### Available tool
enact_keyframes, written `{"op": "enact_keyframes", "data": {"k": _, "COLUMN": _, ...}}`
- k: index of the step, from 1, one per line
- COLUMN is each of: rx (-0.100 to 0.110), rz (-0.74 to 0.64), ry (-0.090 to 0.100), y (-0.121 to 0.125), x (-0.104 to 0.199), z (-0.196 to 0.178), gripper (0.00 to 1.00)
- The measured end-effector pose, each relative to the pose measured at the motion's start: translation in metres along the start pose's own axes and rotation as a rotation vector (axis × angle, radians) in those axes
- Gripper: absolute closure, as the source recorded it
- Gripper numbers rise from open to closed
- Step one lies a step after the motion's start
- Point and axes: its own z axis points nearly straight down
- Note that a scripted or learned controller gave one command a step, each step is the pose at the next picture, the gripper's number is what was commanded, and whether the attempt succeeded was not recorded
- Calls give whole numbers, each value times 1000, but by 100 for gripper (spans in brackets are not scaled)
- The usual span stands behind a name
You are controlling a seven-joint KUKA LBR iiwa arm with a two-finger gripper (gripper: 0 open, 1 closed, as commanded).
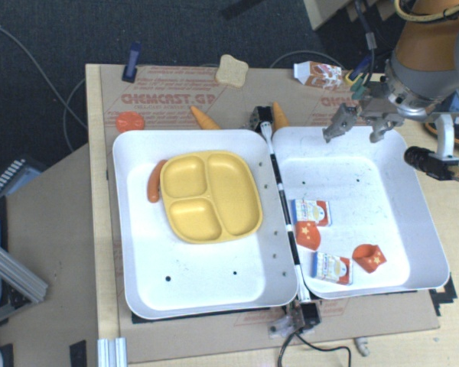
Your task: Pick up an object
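Pincer (362,128) seen at far edge of right bin (413,205), just over the far rim, fingers spread wide, nothing between them. Two dark fingertips visible, one to the left, one to the right, gap aligned roughly left-right.

Candidate objs all lie in near half of right bin, i.e. toward the near-left from the pincer, well apart from it:
- small carton (310,212), white w/ red-blue print, near the bin's left wall; long axis approx left-right.
- red piece (308,237) just beside it on the near side, touching or nearly so; cannot be told which.
- second small carton (332,268) further near, long axis approx left-right, slightly tilted.
- red crumpled obj (369,257) to the right of it, apart from the others.

Judgement: the red crumpled obj is the most isolated, thus the cleanest target; a travel toward the near side w/ slight shift would be needed. First carton + red piece are crowded, so a grasp there risks catching both.

Left bin (138,266) carries a yellow divided plate (212,196) w/ a sausage-like item (154,182) along its left side; farther from the pincer, less likely target.

Hard to make out: the arm's upper part is cut off at the top right; fingertip pads not resolved; identity of red objs unclear. Height of pincer above bin floor cannot be judged.
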Motion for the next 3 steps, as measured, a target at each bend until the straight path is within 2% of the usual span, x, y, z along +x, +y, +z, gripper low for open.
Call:
{"op": "enact_keyframes", "data": {"k": 1, "rx": 2, "rz": 0, "ry": 0, "y": -73, "x": 42, "z": 69, "gripper": 0}}
{"op": "enact_keyframes", "data": {"k": 2, "rx": -3, "rz": 1, "ry": -1, "y": -70, "x": 3, "z": 158, "gripper": 0}}
{"op": "enact_keyframes", "data": {"k": 3, "rx": -10, "rz": 0, "ry": 0, "y": -38, "x": -36, "z": 163, "gripper": 0}}
